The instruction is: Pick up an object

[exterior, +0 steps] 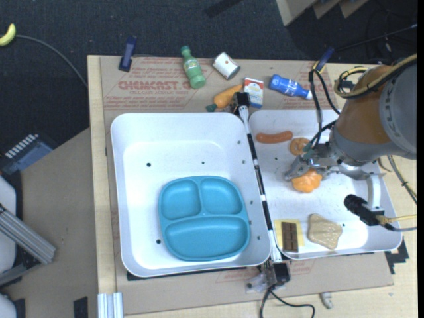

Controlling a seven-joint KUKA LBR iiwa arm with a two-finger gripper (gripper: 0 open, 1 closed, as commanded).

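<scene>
Here, your arm (381, 114) reaches in from the right and bends down over the right bin (377, 244), with the jaws (305, 166) low above a small orange object (307, 182), most likely a toy fruit. The metal tips sit just above and to the left of it, touching or nearly so; whether they are spread or pinched you cannot tell from this angle, and nothing shows clearly between them.

That orange piece looks like the pick target, since the wrist is lowered straight over it. Others lie in the same bin: a toy sausage (274, 137) near the far wall, another orange lump (299, 146) just beside the wrist, a tan, rock-like piece (324, 232) and a brown and yellow block (289, 236) along the near wall.

The left bin (132, 177) holds a blue divided plate (203, 216), well apart from the action. Beyond the bins, a green toy bottle (193, 67), a blue bottle (289, 86) and a small carton (253, 91) lie on the bench (106, 85), out of play.

Judging by the pose, you are at the grasp stage, not the lift. A round piece may roll away from closing jaws.
</scene>
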